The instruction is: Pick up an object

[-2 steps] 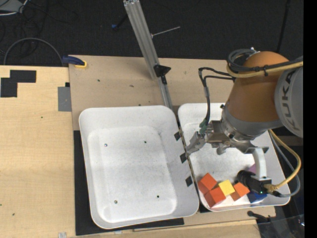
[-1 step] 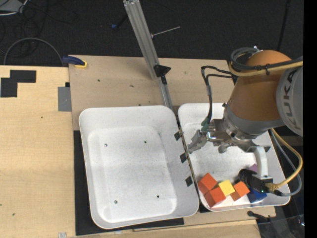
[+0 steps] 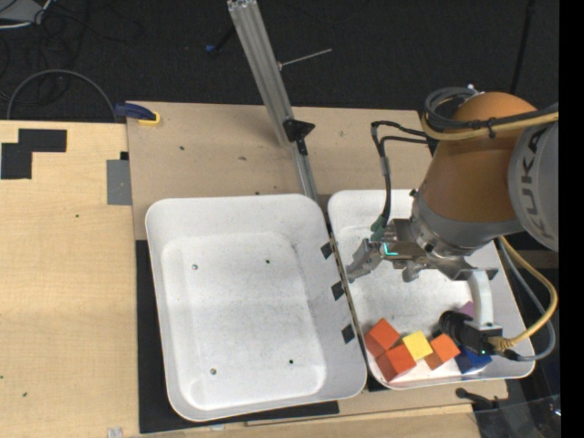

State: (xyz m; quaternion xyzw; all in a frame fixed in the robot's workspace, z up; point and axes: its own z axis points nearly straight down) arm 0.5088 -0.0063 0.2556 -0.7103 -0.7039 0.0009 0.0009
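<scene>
Over the right-hand shallow white plastic bin (image 3: 351, 210) your grey-and-orange arm's jaws (image 3: 362, 260) hung by its left wall; couldn't tell if apart or together. Red (image 3: 384, 333), yellow (image 3: 418, 346), orange (image 3: 445, 347) and blue (image 3: 474, 362) blocks sat clustered in that bin's near corner.

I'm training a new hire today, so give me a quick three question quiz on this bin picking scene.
1. True or false: the coloured blocks lie in the right bin.
2. Which block lies between the two orange ones? A) yellow B) green C) white
3. Fill in: the end effector hangs over the ____ bin.

Key: 1 true. 2 A, the yellow block lies between the orange blocks. 3 right; the left bin is the other one.
</scene>
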